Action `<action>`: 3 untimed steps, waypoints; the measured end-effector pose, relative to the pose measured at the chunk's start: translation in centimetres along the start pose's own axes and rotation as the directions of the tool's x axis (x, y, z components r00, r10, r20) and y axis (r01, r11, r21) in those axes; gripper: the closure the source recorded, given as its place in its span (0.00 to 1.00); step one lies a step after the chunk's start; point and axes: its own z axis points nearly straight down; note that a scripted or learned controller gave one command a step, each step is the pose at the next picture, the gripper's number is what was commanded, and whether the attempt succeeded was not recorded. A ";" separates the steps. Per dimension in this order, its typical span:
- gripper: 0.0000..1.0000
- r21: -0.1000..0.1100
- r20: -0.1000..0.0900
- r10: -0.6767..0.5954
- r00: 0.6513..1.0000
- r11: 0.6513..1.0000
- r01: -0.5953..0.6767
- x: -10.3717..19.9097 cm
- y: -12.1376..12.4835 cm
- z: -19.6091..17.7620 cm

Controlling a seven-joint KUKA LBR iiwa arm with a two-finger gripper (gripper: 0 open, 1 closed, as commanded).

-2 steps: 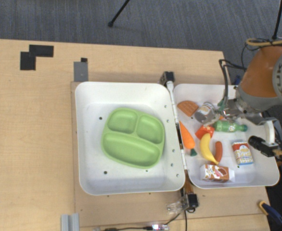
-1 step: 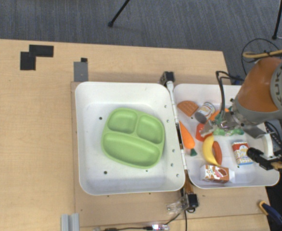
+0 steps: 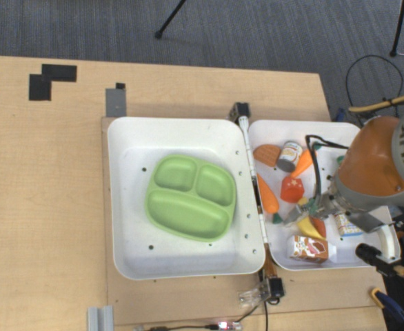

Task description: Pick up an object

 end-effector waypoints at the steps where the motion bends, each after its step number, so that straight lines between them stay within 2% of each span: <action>1: 1.00 0.001 -0.004 -0.004 1.000 1.000 0.004 0.1 0.2 -0.8; 2: 1.00 0.008 -0.010 -0.293 0.956 0.956 0.293 1.3 2.4 -5.8; 3: 1.00 0.008 -0.010 -0.309 0.951 0.951 0.309 5.7 4.6 -9.9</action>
